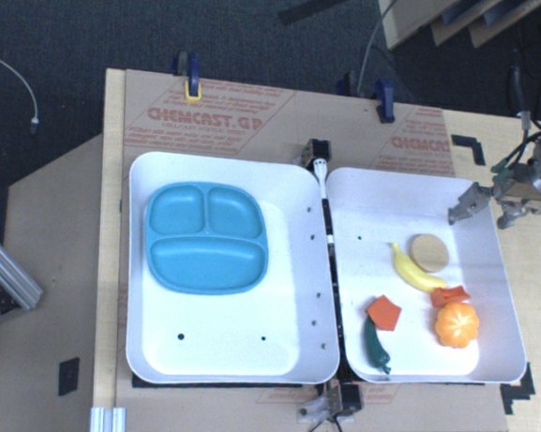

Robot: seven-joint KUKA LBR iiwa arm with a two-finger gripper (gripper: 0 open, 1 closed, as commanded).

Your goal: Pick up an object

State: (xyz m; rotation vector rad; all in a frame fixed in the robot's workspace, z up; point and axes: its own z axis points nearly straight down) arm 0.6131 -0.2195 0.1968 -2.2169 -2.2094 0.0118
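While end effector [487, 210] hovers, banana [414, 270] below-left, apart.

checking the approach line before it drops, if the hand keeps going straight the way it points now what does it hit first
The hand sits over the right bin's far right corner, pointing down and left. Going straight on, it would probably meet the bare bin floor first, just short of the tan disc and banana. Depth is hard to judge from this single view.

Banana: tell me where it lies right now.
The banana lies in the right bin, just below the tan round piece, with the orange nearer the front.
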